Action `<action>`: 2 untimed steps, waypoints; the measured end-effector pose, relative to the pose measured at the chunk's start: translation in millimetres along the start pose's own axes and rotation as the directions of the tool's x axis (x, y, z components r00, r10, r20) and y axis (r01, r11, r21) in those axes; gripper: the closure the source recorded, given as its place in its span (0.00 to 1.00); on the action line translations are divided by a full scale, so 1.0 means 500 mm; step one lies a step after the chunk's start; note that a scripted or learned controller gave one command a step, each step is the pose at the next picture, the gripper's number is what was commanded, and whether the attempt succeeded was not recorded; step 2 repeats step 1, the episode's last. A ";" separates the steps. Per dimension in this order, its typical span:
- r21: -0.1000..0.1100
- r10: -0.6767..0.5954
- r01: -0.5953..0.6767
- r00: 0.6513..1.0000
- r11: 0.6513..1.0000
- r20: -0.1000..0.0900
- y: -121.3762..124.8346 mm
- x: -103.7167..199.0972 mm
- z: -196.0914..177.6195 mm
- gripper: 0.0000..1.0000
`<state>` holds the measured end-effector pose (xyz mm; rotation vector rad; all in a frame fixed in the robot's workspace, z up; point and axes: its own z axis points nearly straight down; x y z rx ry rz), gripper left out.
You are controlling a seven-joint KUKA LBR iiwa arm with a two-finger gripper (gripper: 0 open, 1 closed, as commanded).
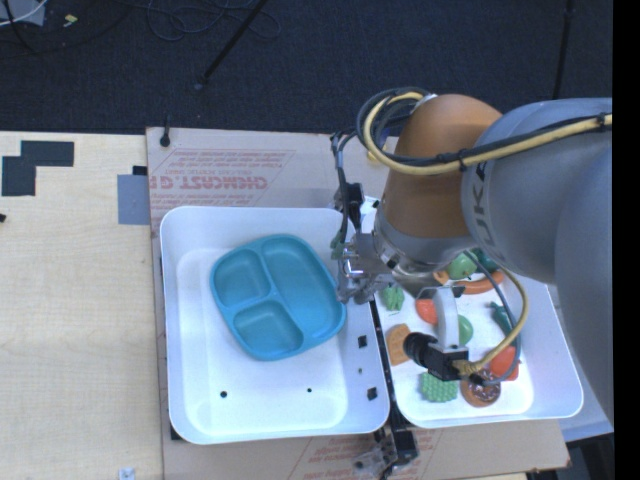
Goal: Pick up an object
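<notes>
- One green piece [392,296] lies just beside the tool [355,273], at its four o'clock, inside the right bin [548,360].
- Tool spread or closed: cannot tell.

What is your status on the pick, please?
Gripper low over the divide between bins, grip unconfirmed. Small toys lie in right bin. Blue divided plate in left bin.

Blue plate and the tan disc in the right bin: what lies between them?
Between the plate and the disc, camera view shows the left bin's wall, then the right bin's wall.
</notes>
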<state>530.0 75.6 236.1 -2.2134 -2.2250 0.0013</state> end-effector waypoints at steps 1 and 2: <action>0.001 0.002 -0.002 1.000 1.000 0.002 0.020 0.075 0.019 1.00; 0.001 0.002 -0.002 1.000 1.000 0.002 0.020 0.075 0.019 1.00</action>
